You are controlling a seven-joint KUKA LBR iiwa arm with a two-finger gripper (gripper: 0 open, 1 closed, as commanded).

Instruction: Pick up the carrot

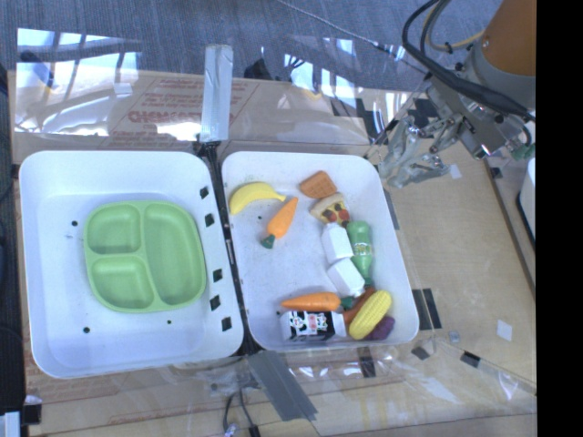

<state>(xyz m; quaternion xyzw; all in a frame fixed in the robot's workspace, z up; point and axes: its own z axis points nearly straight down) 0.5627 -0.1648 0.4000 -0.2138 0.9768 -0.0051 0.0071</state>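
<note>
Nothing done yet, by the look of it. Tool point(412, 160) parked over the worktop point(465, 244), clear of the right white bin point(392, 235); grip state impossible to tell. Orange tapered carrot point(281, 219) well off to the tool's lower left, ungrasped beside a yellow banana point(254, 195). Reach, descent, grasp all pending.

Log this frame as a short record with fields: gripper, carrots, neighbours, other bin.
gripper: gripper hangs outside the right bin's upper right corner, holding nothing
carrots: one carrot lies near the bin's top left; a second carrot lies near its front edge
neighbours: banana beside the upper carrot; milk carton against the lower
other bin: left bin holds a green divided plate
</note>
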